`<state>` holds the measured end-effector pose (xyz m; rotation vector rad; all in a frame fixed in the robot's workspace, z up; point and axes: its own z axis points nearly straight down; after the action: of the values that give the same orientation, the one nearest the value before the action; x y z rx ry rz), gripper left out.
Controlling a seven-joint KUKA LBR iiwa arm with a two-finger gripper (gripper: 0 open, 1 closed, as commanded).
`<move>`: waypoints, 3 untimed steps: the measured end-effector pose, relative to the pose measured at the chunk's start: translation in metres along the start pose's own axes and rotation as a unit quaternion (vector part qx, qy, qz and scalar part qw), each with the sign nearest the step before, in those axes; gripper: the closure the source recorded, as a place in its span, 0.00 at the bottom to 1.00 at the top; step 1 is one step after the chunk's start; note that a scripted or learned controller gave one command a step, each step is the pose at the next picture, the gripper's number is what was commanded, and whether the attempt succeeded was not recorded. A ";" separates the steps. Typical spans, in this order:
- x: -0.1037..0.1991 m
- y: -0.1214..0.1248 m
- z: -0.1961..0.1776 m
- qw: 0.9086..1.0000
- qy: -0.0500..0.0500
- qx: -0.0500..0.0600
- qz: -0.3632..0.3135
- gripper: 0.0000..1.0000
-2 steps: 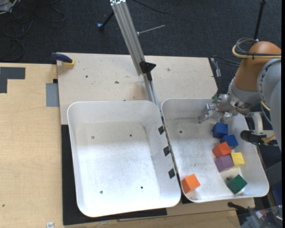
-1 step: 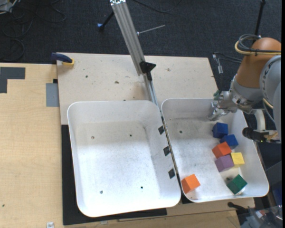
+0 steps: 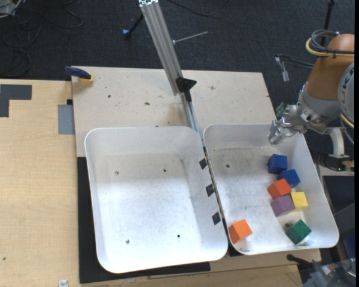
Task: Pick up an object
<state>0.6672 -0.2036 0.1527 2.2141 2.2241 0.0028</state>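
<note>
Bench surroundings: worktop, floor and fixtures

Pale wooden worktop (image 3: 137, 97), speckled with small dark marks, adjoined at left by a lighter wood-grain panel (image 3: 27, 178) carrying grey rectangular patches (image 3: 64, 119). A black mat (image 3: 85, 220) edges the worktop's lower left. Dark carpeted floor (image 3: 239, 17) beyond, strewn with black cables (image 3: 24, 5) at upper left. A slanted aluminium rail (image 3: 164, 46), topped by a checkered marker (image 3: 148, 0), descends to a black bracket (image 3: 184, 85). A blue-and-yellow clamp (image 3: 79, 73) sits at the worktop's far left corner. Lighting even, no hard shadows.
</note>
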 end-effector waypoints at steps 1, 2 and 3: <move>-0.001 -0.001 -0.043 1.000 0.000 0.000 0.000 1.00; -0.003 0.000 -0.065 1.000 0.000 0.001 0.000 1.00; 0.040 -0.021 -0.077 1.000 0.002 0.003 0.000 1.00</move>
<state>0.6455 -0.1638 0.2293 2.2191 2.2277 0.0003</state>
